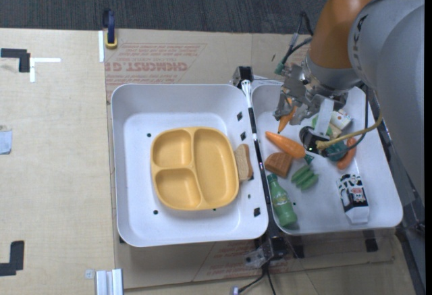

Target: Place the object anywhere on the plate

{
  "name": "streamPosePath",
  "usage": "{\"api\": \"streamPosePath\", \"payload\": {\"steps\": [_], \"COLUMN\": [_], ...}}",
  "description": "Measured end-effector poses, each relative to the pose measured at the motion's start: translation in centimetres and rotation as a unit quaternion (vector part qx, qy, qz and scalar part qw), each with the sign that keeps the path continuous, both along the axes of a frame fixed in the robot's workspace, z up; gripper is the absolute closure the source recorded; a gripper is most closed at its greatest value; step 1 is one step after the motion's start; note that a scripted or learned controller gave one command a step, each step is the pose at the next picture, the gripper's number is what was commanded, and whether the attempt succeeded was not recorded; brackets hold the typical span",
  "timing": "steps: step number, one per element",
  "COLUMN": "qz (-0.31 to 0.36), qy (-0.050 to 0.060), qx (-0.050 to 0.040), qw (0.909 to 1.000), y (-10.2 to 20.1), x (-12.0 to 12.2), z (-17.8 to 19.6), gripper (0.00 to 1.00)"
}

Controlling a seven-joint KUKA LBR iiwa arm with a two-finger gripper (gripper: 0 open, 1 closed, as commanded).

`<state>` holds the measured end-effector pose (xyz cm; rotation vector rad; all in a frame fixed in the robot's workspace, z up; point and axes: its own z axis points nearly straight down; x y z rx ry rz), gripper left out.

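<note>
- The grey two-finger gripper (pixel 295 106) hovers at the right bin's upper left; whether its jaws are open, I cannot tell.
- The yellow three-compartment plastic plate (pixel 194 168) sits left of centre.
- The orange toy carrot (pixel 285 144) lies amid clutter; a grasp could slip or snag neighbouring toys.

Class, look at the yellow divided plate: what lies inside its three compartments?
All three compartments of the yellow plate show bare yellow. A brown bread slice rests against its right rim, outside; whatever that slice covers is hidden.
</note>
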<state>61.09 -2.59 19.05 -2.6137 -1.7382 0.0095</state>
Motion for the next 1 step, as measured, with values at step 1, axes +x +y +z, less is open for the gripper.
{"api": "streamPosePath", "payload": {"steps": [1], "qz": [0.000], "qy": [0.000], "qx": [0.0000], "qw": [1.0000], "y": [0.00], "x": [0.00], "z": [0.00], "gripper": [0.00]}}
